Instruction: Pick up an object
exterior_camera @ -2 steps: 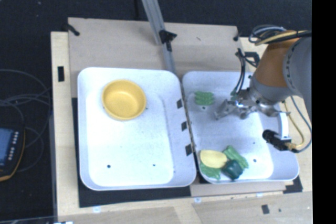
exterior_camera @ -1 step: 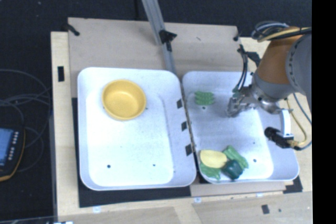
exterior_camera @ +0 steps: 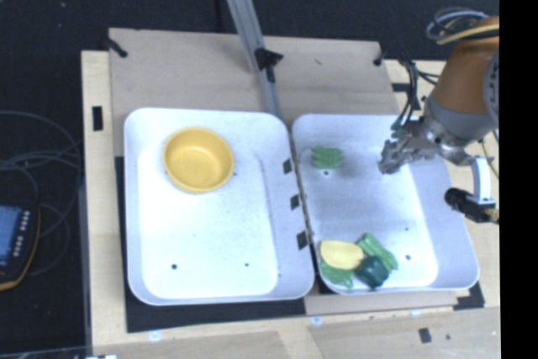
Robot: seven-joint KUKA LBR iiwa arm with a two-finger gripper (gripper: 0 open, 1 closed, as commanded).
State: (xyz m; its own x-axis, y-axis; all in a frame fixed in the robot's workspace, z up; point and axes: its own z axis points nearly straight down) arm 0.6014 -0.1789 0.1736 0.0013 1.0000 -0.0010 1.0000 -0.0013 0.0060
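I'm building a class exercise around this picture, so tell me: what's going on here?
A robot arm reaches in from the right, with its gripper over the upper right part of the right bin. Nothing is visibly held. That bin holds a small green object near its top left and a cluster at its lower edge: a yellow piece, a green piece and a dark green piece. The left bin holds a yellow bowl.

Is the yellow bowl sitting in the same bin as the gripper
No, the yellow bowl sits in the left bin, while the gripper hangs over the right bin.
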